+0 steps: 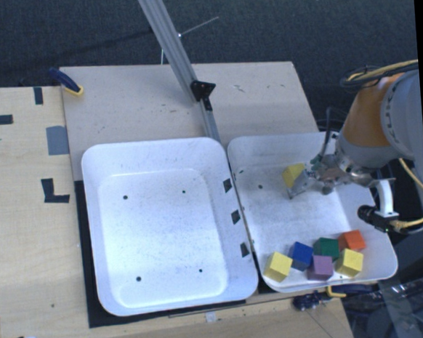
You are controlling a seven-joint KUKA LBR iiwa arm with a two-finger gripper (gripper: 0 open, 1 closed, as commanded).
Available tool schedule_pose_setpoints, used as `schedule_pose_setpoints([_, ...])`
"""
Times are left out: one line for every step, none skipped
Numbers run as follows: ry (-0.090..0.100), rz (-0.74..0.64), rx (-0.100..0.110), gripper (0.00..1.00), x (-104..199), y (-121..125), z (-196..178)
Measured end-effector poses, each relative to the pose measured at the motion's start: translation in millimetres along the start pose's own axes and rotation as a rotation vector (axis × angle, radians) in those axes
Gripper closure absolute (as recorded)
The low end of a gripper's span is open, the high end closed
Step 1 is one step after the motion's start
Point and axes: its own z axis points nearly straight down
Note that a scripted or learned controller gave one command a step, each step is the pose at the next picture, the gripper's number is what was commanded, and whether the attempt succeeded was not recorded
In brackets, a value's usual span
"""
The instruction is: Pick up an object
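In the right bin (274, 218) a yellow block (294, 173) lies near the middle of the back half. My gripper (301, 185) reaches in from the right, low over the bin floor, with its tip right against the block's front-right side. How the block sits relative to the tip is too small to make out. Along the bin's front edge lies a cluster of blocks: yellow (279, 266), blue (301, 254), green (325, 248), purple (322, 266), orange (353, 240) and another yellow (351, 262).
The left bin (157, 220) stands beside the right one, their rims touching. A slanted metal rod (177, 51) with a black clamp crosses the bench behind the bins. Cables hang off the arm (379, 126) at the right.
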Motion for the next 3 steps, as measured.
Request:
schedule_pose_setpoints([0.001, -0.001, -0.002, 1.0, 0.5, 0.6, -11.2])
schedule_pose_setpoints([-0.001, 0.0, -0.009, 1.0, 3.1, 8.0, -72.2])
schedule_pose_setpoints([-0.001, 0.0, -0.009, 1.0, 3.4, 9.1, -121.1])
